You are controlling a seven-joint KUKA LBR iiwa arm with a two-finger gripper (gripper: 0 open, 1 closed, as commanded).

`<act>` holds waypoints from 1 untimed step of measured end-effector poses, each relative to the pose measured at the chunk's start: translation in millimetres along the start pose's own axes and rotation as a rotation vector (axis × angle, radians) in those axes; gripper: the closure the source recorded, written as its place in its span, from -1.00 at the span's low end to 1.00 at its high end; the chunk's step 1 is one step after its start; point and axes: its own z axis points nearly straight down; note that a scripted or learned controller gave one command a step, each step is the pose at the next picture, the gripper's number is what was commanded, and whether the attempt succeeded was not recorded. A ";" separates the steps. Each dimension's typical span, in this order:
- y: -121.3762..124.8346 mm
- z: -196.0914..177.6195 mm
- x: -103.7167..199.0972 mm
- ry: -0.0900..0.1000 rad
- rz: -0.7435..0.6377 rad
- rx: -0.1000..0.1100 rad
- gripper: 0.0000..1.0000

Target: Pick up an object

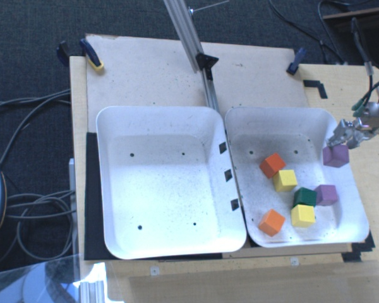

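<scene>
My gripper hangs at the right edge of the right bin, reaching in from the right. A purple block sits directly under its fingertips, lifted above the bin's right wall and pinched between the fingers. Lying in the right bin are an orange block, a yellow block, a green block, a second purple block, another yellow block and another orange block.
The left bin stands beside the right one, with a metal rail running down to the gap between them. Blue clamps hold the board's back corners. Cables lie on the floor to the left.
</scene>
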 end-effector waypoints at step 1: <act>18.1 12.3 56.6 0.004 -0.006 0.005 1.00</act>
